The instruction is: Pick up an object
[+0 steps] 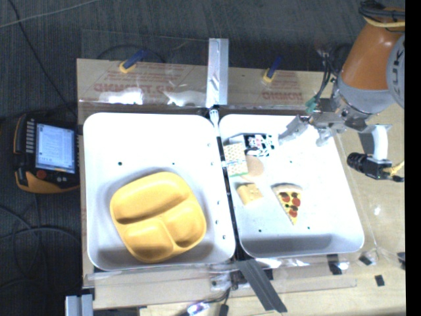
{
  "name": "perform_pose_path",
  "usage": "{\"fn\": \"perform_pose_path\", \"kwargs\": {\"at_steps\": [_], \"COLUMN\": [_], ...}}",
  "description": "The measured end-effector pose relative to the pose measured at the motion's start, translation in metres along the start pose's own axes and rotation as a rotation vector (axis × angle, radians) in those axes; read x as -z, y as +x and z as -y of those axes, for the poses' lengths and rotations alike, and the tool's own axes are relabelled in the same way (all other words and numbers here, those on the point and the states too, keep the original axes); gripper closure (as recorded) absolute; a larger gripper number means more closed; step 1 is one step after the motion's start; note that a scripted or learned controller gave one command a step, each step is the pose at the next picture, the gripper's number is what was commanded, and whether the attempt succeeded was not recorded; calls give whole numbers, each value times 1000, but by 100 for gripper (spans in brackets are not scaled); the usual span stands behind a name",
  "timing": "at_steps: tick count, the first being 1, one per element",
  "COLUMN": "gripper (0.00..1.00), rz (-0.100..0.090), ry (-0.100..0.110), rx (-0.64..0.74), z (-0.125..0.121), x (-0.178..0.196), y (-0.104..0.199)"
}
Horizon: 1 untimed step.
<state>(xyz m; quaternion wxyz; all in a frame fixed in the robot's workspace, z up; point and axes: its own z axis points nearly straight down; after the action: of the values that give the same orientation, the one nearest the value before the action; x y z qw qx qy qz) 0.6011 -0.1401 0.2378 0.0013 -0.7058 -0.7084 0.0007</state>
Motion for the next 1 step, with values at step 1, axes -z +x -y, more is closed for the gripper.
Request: {"fn": "perform_pose_path", "kwargs": {"at_steps": [1], "gripper": [0], "rz": [3], "ry": [0], "rx": [-420], "z": [3], "x": [9], "y": [-3]}}
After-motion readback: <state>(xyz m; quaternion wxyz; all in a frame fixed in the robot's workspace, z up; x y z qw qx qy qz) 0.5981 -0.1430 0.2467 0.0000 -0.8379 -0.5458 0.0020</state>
